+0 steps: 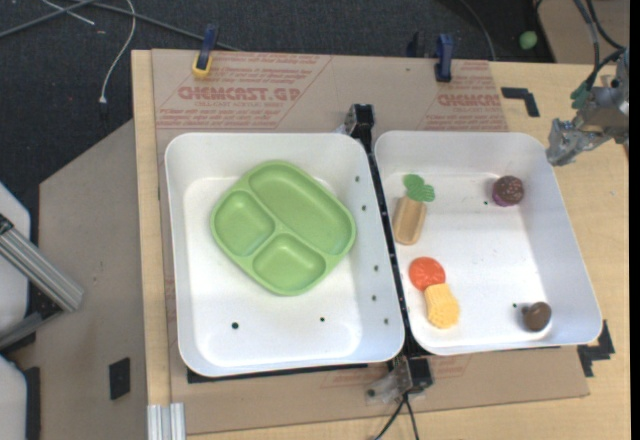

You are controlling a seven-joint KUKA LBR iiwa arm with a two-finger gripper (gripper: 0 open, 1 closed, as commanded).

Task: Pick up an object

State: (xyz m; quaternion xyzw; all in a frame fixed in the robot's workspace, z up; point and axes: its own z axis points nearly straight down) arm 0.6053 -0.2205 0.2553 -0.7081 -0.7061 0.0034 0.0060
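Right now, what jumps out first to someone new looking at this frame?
The green divided plate dominates the left bin. The right bin holds small items: a tan piece with a green top near the divider, an orange-red piece touching a yellow one, and two dark round pieces. The gripper hangs at the right edge, outside the bins.

Red print reading "CHEMCAST GP" repeats across the brown protective sheet [260, 88] beneath the bins
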